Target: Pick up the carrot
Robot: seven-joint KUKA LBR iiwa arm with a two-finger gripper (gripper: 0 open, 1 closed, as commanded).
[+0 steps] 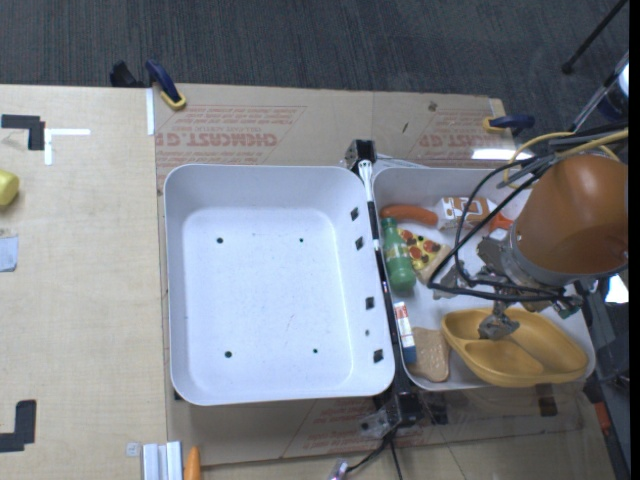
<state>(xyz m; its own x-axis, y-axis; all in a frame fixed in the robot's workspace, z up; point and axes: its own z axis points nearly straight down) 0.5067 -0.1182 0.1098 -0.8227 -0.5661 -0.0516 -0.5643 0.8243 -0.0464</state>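
The carrot point(408, 211) is an orange stick with a green end. It lies near the far wall of the right bin point(420, 180). My gripper point(497, 324) hangs below the arm's orange band point(580, 216), over the yellow bowl point(520, 350) at the bin's near right. It is well to the right of the carrot and nearer the camera, apart from it. The arm hides the bin's right part.
Next to the carrot lie a green bottle point(399, 259), a pizza-slice toy point(426, 251) and a white and orange carton point(466, 208). A marker point(404, 332) and a bread slice point(431, 354) lie at the near left. The left bin point(190, 268) adjoins. Cables point(470, 258) loop over the right bin.
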